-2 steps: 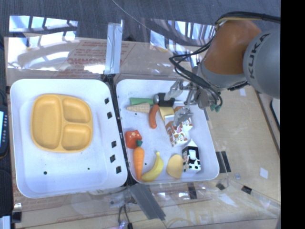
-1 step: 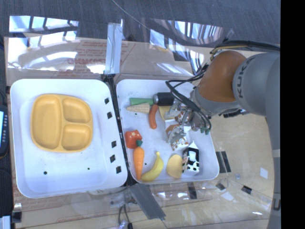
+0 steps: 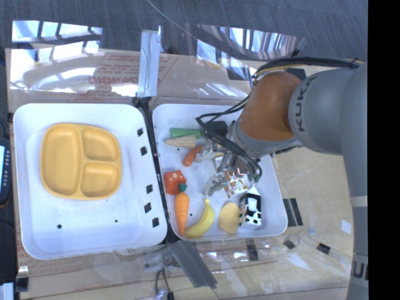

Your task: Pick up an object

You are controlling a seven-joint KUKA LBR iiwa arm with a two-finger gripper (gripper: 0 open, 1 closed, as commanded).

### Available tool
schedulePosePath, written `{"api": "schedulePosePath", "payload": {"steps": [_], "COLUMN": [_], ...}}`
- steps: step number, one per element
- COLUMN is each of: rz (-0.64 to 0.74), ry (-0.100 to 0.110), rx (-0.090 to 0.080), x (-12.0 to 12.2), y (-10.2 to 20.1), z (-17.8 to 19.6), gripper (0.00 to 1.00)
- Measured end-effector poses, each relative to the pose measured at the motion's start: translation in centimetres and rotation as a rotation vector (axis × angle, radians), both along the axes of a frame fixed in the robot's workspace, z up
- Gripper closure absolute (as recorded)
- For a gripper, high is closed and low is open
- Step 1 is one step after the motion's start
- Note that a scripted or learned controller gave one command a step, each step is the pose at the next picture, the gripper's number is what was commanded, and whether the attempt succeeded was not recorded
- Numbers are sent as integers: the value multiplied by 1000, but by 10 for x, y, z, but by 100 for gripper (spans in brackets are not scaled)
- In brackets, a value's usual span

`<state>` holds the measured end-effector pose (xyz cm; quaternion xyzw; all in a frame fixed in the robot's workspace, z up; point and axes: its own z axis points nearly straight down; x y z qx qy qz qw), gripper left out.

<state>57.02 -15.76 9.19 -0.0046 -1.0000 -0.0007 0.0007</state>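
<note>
My gripper [image 3: 219,175] is low in the middle of the right bin [image 3: 270,186], under the grey arm with the orange band [image 3: 269,108]. Toy food lies around it. A red sausage-like piece [image 3: 192,155] is just to its upper left, and a small colourful box [image 3: 236,182] touches its right side. A red tomato [image 3: 175,181] sits to its left. Along the bin's near wall lie a carrot [image 3: 182,211], a banana [image 3: 201,220], a yellow potato-like piece [image 3: 229,217] and a cow-patterned carton [image 3: 251,210]. I see nothing clearly held.
A corn cob [image 3: 180,142] and a green piece [image 3: 184,132] lie at the far left of the right bin. The left bin [image 3: 37,230] holds a yellow divided plate [image 3: 80,160]. A black hinge strip [image 3: 153,167] runs between the bins.
</note>
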Motion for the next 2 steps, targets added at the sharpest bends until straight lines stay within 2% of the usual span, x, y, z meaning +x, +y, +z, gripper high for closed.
{"api": "schedulePosePath", "payload": {"steps": [1,2], "rz": [8,-283], "ry": [-2,2], "rx": [-2,0], "x": [2,-84], "y": [1,41], "z": [11,28], "gripper": [100,100]}}
